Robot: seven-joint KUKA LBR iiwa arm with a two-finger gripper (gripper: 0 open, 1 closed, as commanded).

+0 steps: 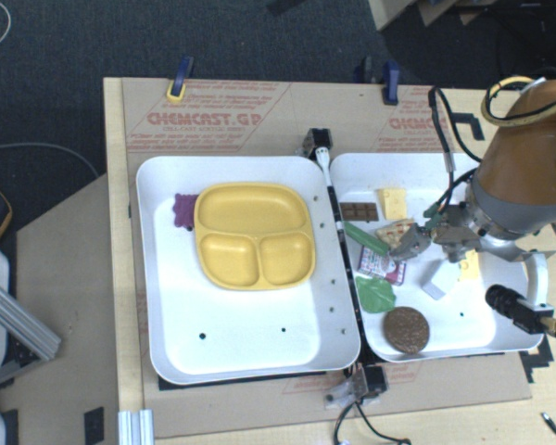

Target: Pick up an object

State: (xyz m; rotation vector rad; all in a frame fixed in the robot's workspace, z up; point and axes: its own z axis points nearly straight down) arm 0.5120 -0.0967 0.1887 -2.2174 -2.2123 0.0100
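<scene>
Reaching in from the right over the right-hand white bin (500, 346): the grey arm (524, 179) with its orange band, wrist bent low, gripper (410, 241) down among the clutter near the bin's middle. Cannot tell whether it is spread or pressed together; nothing seen pinched.

Directly under and just left of the gripper: a crumpled pink-and-white packet (382, 265), overlapped by a green strip (360, 236). Below-left of the gripper: a green leaf-shaped piece (374, 295), and further below that, a round brown disc (406, 330) near the bin's front wall. Above-left: a dark brown chocolate-like bar (358, 213). Just above: a pale yellow block (392, 202). To the right and slightly below: a small white-grey block (435, 284) and a yellow tag (467, 265), partly under the wrist.

Well to the left, across the divide, in the left white bin (259, 346): a yellow three-compartment tray (255, 235), with a purple item (183, 209) touching its far left edge.

Underneath both bins: a cardboard-covered bench (213, 114) printed with red lettering.
</scene>
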